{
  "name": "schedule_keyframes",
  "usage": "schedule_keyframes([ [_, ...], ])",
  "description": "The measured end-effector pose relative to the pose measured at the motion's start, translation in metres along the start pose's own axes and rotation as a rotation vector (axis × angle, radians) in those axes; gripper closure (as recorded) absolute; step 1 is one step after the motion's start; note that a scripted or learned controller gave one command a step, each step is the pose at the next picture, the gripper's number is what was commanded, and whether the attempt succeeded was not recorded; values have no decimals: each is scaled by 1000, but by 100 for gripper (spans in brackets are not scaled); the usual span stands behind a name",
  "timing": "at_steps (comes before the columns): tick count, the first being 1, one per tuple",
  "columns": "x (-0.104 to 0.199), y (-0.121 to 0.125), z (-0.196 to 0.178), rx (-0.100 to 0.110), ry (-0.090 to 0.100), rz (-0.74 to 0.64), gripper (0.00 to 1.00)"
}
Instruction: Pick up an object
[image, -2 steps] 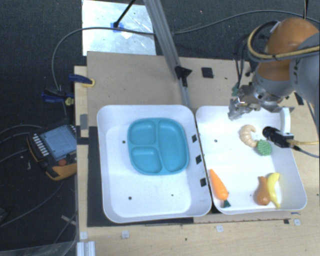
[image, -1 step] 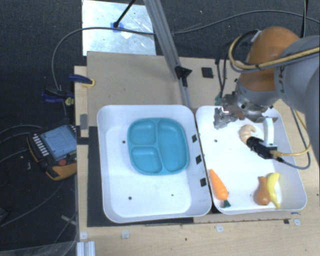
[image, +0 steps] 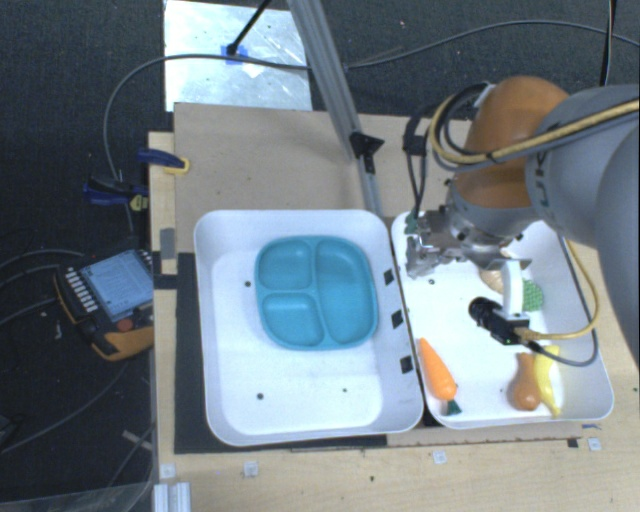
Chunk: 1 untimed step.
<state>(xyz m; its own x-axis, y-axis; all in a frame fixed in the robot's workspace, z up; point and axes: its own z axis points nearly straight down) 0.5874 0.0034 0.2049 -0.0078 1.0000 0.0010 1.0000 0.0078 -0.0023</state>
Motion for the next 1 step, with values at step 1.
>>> schedule_keyframes([
  [1, 41, -30, -17, -1, 2, -2, 100],
])
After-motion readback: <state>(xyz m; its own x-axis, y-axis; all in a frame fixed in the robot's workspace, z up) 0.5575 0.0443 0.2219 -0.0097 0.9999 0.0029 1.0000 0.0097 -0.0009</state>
